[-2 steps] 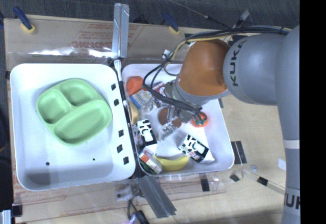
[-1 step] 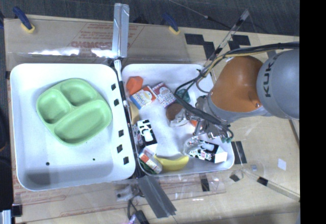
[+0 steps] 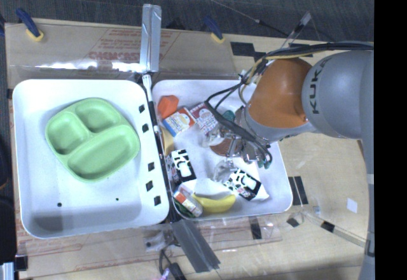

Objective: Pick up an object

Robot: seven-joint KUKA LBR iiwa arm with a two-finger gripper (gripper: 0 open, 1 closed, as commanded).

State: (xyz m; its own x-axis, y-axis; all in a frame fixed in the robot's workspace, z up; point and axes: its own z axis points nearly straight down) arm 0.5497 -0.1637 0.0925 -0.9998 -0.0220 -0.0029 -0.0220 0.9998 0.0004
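- Tabletop [image 3: 76, 43]: carries two shallow white bins side by side.
- Left bin [image 3: 32, 209]: holds one green divided plate [image 3: 92, 139], lying flat, well apart from the arm.
- Right bin [image 3: 280, 199]: crowded with small goods. An orange item [image 3: 167, 105] lies at the upper left, with a small carton [image 3: 178, 122] just beside it. A black-and-white packet [image 3: 183, 165] lies lower left, a banana [image 3: 215, 202] at the lower edge, and another black-and-white packet [image 3: 245, 184] lower right.
- Arm [image 3: 337, 94]: reaches in from the right, its orange band above the right bin.
- Claw [image 3: 236, 145]: low over the bin's middle, amid the clutter; whether it is clenched or released, I cannot tell.
- Step in hand, as judged: descent toward a pick, nothing visibly lifted.
- Next move calls for: closing on a single item near the bin's centre, then a straight lift clear of its neighbours.
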